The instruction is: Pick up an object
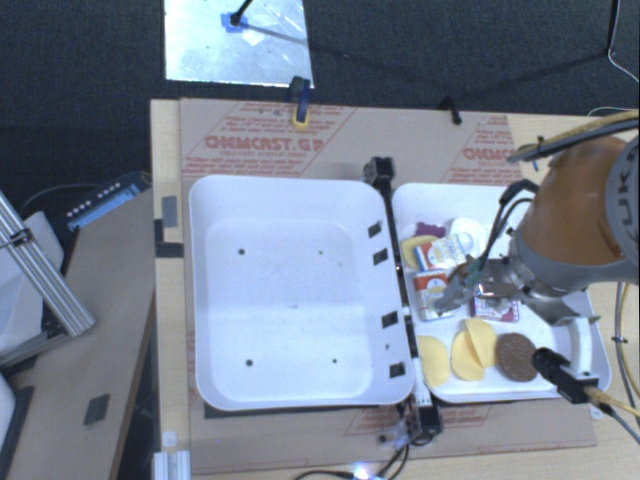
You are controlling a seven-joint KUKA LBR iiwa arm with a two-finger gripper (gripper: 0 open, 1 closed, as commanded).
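While gripper [462, 286] sits low in the crowded right bin [600, 343], a clean single-item pick looks at risk.

Near edge first: brown round disc [517, 357] w/ two yellow chip-like pieces [472, 349] just beside it, a third yellow piece [433, 361] by the divider. Mid-bin, gripper tip is down among red-white packets [432, 293], touching or nearly so; can't tell how wide it's spread or whether anything is betw. the tips, too small and cluttered. Farther back, white round lid-like item [463, 236] and a yellow-purple item [428, 233]. Risks, as I judge: closing on two packets at once, pinching a flat wrapper edge that slips on lift, or nudging pieces against the wall. Left bin [215, 298] sits well apart.
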